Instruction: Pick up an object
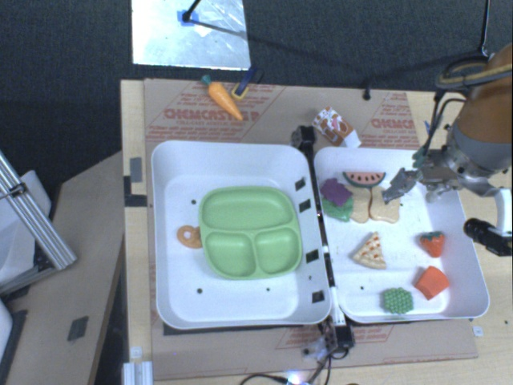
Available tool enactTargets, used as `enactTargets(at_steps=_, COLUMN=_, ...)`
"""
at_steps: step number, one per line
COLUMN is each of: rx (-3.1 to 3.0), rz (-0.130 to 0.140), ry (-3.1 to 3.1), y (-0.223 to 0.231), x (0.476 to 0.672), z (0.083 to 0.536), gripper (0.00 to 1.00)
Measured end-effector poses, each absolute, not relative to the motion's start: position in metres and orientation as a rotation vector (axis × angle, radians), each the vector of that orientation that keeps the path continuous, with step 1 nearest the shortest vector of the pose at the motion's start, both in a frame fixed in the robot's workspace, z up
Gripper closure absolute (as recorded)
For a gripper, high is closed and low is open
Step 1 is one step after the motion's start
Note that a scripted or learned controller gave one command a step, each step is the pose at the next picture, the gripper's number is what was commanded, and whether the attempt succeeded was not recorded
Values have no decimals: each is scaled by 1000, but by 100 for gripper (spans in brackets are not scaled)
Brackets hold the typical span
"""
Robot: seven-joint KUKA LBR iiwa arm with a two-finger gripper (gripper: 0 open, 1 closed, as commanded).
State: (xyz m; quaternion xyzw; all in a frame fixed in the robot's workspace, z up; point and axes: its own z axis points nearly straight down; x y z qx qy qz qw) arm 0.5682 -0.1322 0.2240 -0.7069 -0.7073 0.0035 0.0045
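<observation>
Camera view. The wooden counter [136,135] carries two shallow white plastic bins side by side. The left bin [172,215] contains a light green sectioned plastic tray [248,231] at its centre and a small tan pretzel-shaped ring [190,237] touching the tray's left edge.

The right bin [473,295] contains toy food items: a purple grape cluster on a green base [337,196] at far left, a watermelon slice [364,178] just beyond it, a pale tan bread-shaped piece [377,208] beside the grapes, a triangular pizza slice [370,251] near centre, a red strawberry [433,243] to the right, an orange-red block [432,282] nearer, and a green knobbly round piece [397,300] at the near edge.

The grey arm with the orange band [485,111] enters from the right. Its gripper [398,187] sits over the far part of the right bin, just above the bread-shaped piece and right of the watermelon slice. Nothing is visible between its fingers; their spread cannot be determined.

Outside the bins, on the far side of the counter, lie an orange toy carrot [223,99] and a small brown-and-white packet [333,125]. A reflective silver sheet [189,22] lies beyond the counter.
</observation>
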Motion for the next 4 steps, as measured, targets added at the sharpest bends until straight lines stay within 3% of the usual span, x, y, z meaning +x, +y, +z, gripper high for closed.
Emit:
enactTargets(at_steps=1, rx=-2218, rz=-1, ry=-2226, y=-132, x=571, z=231, gripper=0)
enactTargets(at_steps=4, rx=-2222, rz=-1, ry=-2225, y=-146, x=581, z=85, gripper=0)
